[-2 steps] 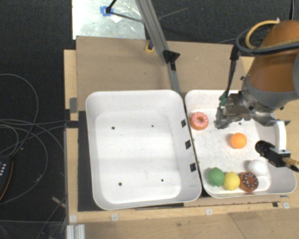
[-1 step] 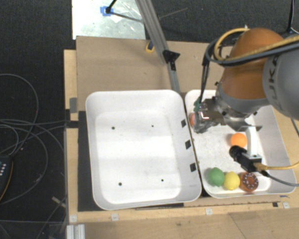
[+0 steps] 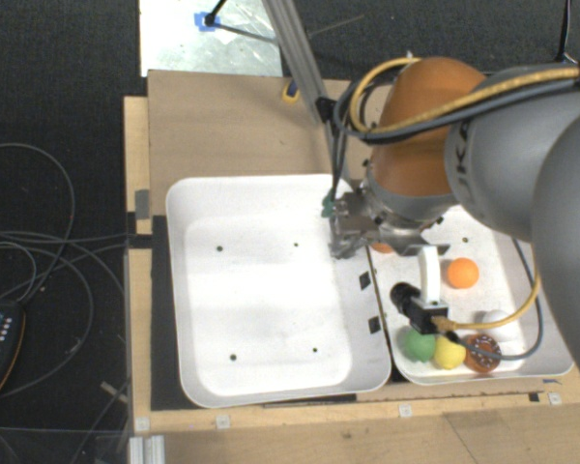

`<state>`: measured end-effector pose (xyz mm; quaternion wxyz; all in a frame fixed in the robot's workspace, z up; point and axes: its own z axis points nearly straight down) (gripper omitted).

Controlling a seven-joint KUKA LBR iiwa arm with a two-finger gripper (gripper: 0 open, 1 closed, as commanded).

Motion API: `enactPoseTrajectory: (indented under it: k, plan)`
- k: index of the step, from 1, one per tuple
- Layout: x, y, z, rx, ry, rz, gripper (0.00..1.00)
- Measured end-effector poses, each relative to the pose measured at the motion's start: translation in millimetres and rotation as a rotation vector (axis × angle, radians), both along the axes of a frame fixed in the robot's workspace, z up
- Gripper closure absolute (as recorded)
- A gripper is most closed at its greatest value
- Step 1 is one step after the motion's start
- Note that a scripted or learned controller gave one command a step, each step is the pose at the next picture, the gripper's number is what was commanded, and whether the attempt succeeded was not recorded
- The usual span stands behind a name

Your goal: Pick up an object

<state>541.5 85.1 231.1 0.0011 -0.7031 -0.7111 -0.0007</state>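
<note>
You had no readable writing anywhere. Taking the right bin (image 3: 557, 361) as your landmark: the left bin (image 3: 261, 298) sat touching its left wall. Above that shared wall hung the gripper (image 3: 348, 228); you could not tell how it was set. Inside the right bin, just below the gripper, lay a green ball (image 3: 420, 345), then a yellow ball (image 3: 449, 354), an orange ball (image 3: 462, 274), and a brown round thing (image 3: 482, 352), possibly a doughnut.

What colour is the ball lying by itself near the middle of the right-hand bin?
Orange: the ball shows plainly in the camera view.
</note>
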Motion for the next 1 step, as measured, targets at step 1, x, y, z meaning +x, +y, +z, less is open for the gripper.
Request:
enactPoseTrajectory:
  k: [1]
  plan:
    - [0.2,-4.2,1.1,-0.002,-0.001,-0.008,0.00]
